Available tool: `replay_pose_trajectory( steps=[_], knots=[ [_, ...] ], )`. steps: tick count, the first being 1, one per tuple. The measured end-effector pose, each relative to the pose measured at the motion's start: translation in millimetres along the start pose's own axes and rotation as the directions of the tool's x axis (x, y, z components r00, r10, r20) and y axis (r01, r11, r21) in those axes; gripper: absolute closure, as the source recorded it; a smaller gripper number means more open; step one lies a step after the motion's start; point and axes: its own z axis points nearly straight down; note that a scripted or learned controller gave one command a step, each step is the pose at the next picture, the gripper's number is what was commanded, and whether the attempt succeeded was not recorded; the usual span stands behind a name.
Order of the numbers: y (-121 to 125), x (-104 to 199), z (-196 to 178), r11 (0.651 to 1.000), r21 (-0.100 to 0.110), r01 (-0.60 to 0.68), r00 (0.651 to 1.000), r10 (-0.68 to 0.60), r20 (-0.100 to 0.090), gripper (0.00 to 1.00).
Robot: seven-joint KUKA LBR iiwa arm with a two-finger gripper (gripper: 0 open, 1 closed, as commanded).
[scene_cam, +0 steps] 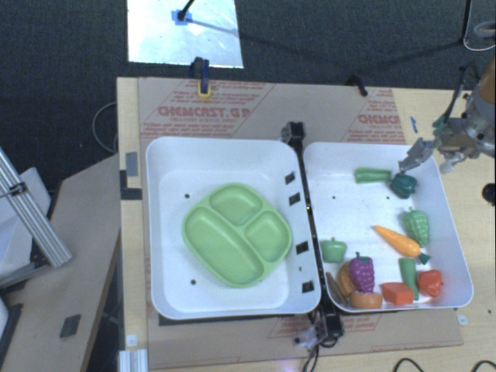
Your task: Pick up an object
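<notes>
Bench: plywood top [256, 103] carrying two white bins side by side; dark floor behind
Left bin [167, 285]: green divided plate [236, 235] alone, likely the drop side
Right bin [453, 246]: toy food piled toward the near corner; carrot [397, 241], purple grapes [361, 270], green pepper [333, 249], tomato [430, 283]
Target, my guess: dark teal piece [403, 184] beside a green cucumber-like piece [373, 175], apart from the pile, so easier to reach
Gripper [418, 155]: I see it at the far rim, just above the teal piece; nothing between the fingers; I can't tell their spread
</notes>
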Motion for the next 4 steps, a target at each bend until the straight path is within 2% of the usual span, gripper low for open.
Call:
replay_pose_trajectory(
  steps=[1, 3, 4],
  knots=[
    [2.1, 0.9, -7.8, 1.0, -0.012, 0.003, 1.0, -0.003, 0.002, 0.0],
    [5.5, -1.8, 75.7, 1.0, -0.009, 0.001, 1.0, -0.001, 0.002, 0.0],
    [3.1, 3.3, 137.1, 1.0, -0.008, 0.001, 1.0, -0.001, 0.001, 0.0]
  ],
)
